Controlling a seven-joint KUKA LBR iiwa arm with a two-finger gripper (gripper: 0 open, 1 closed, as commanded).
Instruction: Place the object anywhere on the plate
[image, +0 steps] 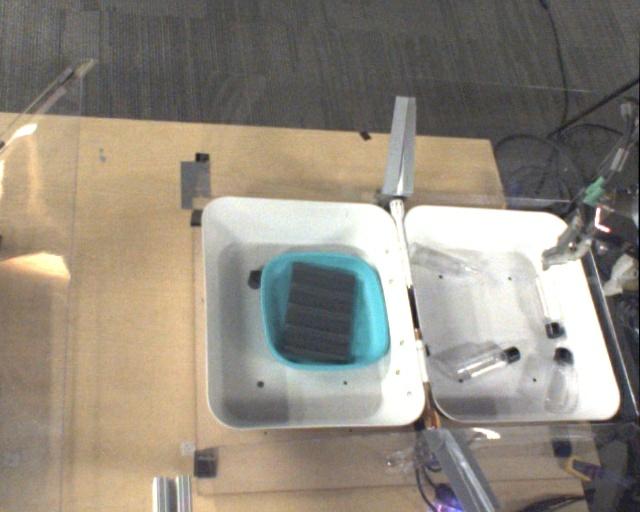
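Camera view from above puts my pincer (565, 245) at the far right rim of the right bin (500, 212), and I cannot tell whether it is spread or pressed together. Nothing shows in its grip. Below it in that bin lie clear vials with black caps, one (484, 361) near the front. In the left bin (230, 300), well apart from me, the dark ribbed block (318, 312) lies flat on the teal plate (375, 310).
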